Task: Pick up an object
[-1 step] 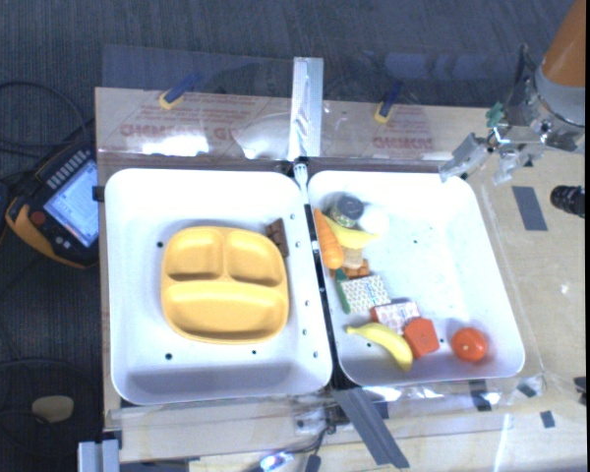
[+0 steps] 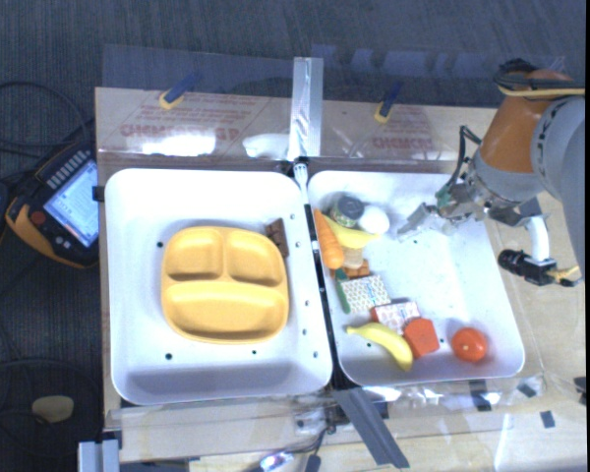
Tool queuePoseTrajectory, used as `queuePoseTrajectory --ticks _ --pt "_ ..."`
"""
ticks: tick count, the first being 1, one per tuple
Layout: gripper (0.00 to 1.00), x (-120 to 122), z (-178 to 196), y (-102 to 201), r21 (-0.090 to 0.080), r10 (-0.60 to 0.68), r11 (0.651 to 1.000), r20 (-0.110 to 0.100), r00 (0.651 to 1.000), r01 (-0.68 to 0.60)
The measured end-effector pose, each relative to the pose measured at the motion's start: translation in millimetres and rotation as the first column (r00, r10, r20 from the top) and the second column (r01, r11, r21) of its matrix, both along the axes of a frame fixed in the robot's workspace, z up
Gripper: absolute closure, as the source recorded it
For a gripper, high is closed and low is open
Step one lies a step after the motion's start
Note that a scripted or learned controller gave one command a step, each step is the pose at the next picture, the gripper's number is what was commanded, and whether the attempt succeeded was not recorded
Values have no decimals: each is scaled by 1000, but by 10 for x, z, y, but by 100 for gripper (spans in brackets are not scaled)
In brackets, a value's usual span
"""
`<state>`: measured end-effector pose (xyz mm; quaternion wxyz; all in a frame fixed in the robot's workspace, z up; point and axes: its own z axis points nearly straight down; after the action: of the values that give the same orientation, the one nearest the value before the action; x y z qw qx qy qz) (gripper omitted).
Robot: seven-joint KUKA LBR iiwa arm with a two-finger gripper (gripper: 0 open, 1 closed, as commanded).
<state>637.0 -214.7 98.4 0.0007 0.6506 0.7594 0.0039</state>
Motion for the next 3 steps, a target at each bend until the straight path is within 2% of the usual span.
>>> queuePoseTrajectory --ticks 1,2,3 --pt "0 316 341 441 -9 202 979 -7 979 -202" --pt "0 290 -107 1000 -13 247 969 -20 969 -247" --pt "0 301 863 1352 -9 413 911 -6 911 -413"
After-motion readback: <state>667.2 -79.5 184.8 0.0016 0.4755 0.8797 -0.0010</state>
